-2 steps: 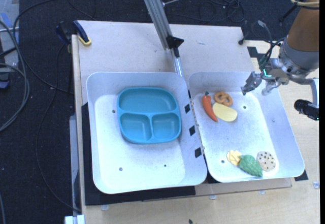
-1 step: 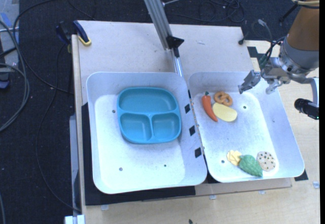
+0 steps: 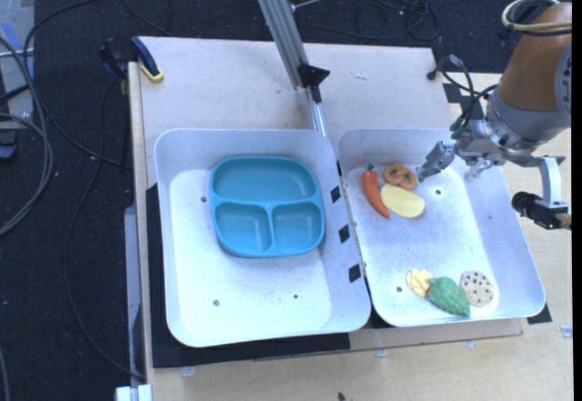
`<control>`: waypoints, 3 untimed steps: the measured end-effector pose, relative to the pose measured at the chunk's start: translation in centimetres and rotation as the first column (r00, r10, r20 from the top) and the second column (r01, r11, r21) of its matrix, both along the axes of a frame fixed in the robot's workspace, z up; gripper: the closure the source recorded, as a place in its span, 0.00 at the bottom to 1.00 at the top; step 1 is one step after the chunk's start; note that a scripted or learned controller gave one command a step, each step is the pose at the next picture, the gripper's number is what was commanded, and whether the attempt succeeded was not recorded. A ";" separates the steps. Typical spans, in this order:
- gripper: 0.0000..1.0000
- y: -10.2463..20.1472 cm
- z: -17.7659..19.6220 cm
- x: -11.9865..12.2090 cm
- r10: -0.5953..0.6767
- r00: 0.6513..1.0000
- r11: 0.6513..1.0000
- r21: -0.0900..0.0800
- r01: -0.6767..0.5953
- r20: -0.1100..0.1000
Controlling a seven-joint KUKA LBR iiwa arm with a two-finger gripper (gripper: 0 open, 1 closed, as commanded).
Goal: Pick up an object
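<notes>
Bench (image 3: 236,81): bears two shallow white bins side by side.
Left bin (image 3: 182,299): holds a blue divided tray (image 3: 267,205), sitting a little above the bin's middle.
Right bin (image 3: 496,235): holds all the loose toy food, in two clusters well apart.
Arm (image 3: 536,63): grey with an orange band, reaching in from the right over the right bin's upper edge.
Gripper (image 3: 436,160): tilted toward the upper cluster, tip just beside the pretzel; whether the fingers are apart or together — cannot tell, too small and blurred.
Upper cluster: yellow potato-like piece (image 3: 404,202), with an orange carrot (image 3: 374,194) touching its left side and a brown pretzel (image 3: 399,175) just above it.
Lower cluster: green leafy piece (image 3: 448,295), a small yellow piece (image 3: 418,281) to its left, a spotted cookie (image 3: 476,287) to its right.
Step in hand: the approach, by my reading — nothing is seen between the fingers, so no object is picked yet.
Next move: likely a short drop onto the pretzel or the yellow piece; the three lie crowded, so the fingers need to straddle one without nudging its neighbours.
</notes>
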State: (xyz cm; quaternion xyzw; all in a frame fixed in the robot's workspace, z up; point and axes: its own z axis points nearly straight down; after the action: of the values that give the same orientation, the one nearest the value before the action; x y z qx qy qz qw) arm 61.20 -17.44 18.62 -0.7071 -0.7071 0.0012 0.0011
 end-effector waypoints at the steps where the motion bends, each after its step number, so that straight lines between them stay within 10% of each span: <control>1: 0.00 0.5 -4.4 0.1 0.002 1.000 1.000 0.000 -0.002 0.000; 2: 0.00 0.6 -9.5 0.1 0.000 1.000 1.000 0.000 0.000 0.004; 3: 1.00 0.6 -8.0 0.4 0.001 1.000 1.000 -0.001 -0.001 0.012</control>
State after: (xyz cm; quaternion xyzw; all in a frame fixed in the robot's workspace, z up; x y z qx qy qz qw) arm 61.58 -16.86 10.58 -0.7067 -0.7075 -0.0026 -0.0034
